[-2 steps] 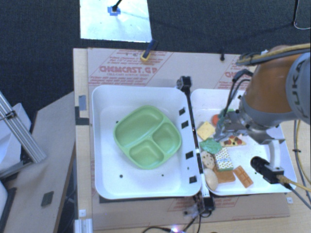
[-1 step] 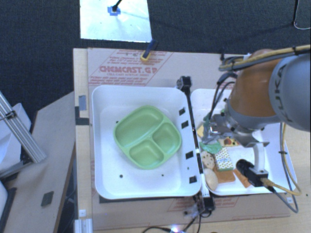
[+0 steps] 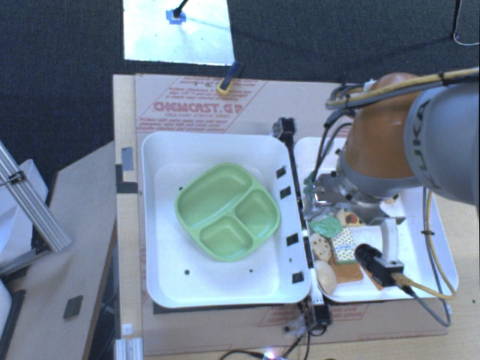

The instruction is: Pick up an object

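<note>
- Dark carpet surrounds a pale bench [image 3: 459, 231] bearing two shallow white bins side by side.
- Right of the frame's centre, the gripper [image 3: 328, 203] hangs low over the right bin [image 3: 444, 265], beneath the grey and orange arm [image 3: 390, 141]; whether it is apart or together cannot be told.
- Just below it, small objects [image 3: 339, 247] are clustered at that bin's left side, among them a teal piece [image 3: 326, 225] and a pale round one [image 3: 326, 277].
- The left bin [image 3: 154, 201] holds a green divided plate [image 3: 227, 212] at mid-frame.

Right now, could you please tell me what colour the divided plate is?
The divided plate is light green, seen best in the camera view.
</note>
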Controlling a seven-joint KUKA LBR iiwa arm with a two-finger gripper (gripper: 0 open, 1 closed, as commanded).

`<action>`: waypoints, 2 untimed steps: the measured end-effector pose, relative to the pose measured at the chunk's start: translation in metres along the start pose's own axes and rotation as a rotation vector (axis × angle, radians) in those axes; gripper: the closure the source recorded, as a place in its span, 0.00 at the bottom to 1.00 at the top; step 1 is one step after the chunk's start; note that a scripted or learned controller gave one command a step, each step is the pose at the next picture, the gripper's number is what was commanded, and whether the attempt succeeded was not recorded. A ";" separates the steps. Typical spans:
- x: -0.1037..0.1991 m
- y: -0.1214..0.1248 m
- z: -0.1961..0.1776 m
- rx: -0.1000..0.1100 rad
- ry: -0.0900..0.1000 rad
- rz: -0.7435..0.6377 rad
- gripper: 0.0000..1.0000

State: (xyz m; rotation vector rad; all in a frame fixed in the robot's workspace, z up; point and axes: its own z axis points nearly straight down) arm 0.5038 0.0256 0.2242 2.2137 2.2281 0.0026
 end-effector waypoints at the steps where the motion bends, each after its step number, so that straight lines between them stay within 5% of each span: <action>1: -0.005 -0.005 -0.009 0.000 0.000 0.004 1.00; 2: -0.004 -0.009 -0.007 0.000 -0.001 0.005 1.00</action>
